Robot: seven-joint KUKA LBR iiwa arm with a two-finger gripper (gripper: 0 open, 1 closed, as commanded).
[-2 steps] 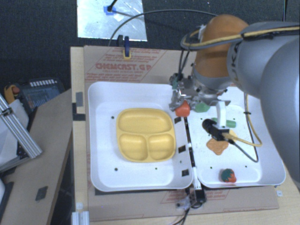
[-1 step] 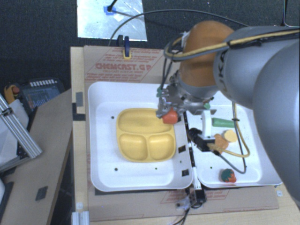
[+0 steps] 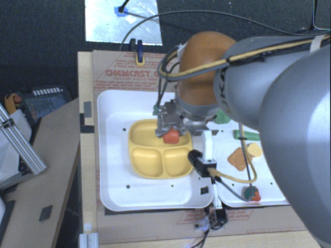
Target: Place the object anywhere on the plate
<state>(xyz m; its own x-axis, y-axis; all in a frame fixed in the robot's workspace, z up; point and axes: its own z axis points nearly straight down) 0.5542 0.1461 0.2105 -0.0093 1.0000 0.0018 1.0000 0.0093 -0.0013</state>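
Overhead, the grey arm (image 3: 279, 107) fills the right side of the scene, its orange band (image 3: 204, 61) bulging above the wrist as it reaches left over the bins. Under it the tabletop (image 3: 57, 154) carries a brown cardboard sheet (image 3: 124, 71) with red lettering, and on that sheet sit two shallow white bins side by side. The left bin (image 3: 114, 190) is in full sight; the right bin (image 3: 269, 190) is largely covered by the arm.

A yellow plate (image 3: 150, 159) with divided compartments lies in the middle of the left bin, a wide compartment on its far side and two smaller ones on its near side. The claw (image 3: 168, 125) hangs over the far right part of the plate, pointing down. A small red-orange object (image 3: 171, 136) sits right at the claw's tips, over the far compartment near the plate's right edge; whether it is gripped or merely lying beneath the tips cannot be told, and neither can how wide the claw stands.

In the right bin lie an orange flat piece (image 3: 238, 160), a pale yellow piece (image 3: 254, 150) touching it on the right, a green strip (image 3: 248, 136) farther back, a green bit (image 3: 222, 119) close under the arm, and a small red and green object (image 3: 252, 194) near the front. A yellow cable (image 3: 230, 179) runs from a black fitting (image 3: 199, 161) at the divide between the bins.
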